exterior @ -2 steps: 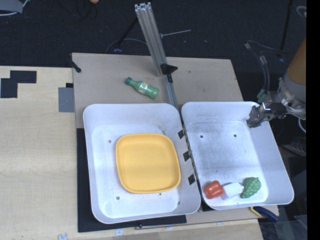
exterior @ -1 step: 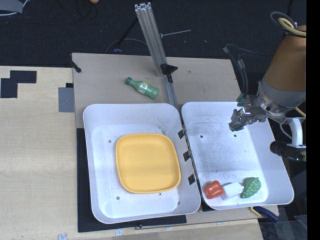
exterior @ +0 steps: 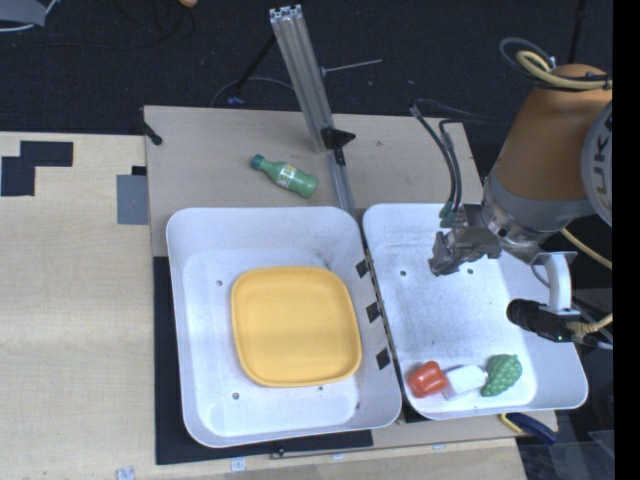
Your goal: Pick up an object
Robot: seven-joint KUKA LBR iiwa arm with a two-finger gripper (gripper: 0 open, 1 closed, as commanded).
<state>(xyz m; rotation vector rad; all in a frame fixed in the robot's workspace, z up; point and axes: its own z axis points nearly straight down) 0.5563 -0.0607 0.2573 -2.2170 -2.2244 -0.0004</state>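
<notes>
My gripper hangs over the upper middle of the right bin, pointing down, with nothing visible between its fingers. At that bin's near edge lie three small objects in a row: a red pepper-like piece, a white block and a green bunch of grapes. They sit well below and a little right of the gripper. A yellow square plate lies flat in the middle of the left bin.
A green bottle lies on its side on the bench behind the left bin. A slanted aluminium post rises between the bins at the back. Black clips line the seam between the bins. A black cable fitting projects at the right.
</notes>
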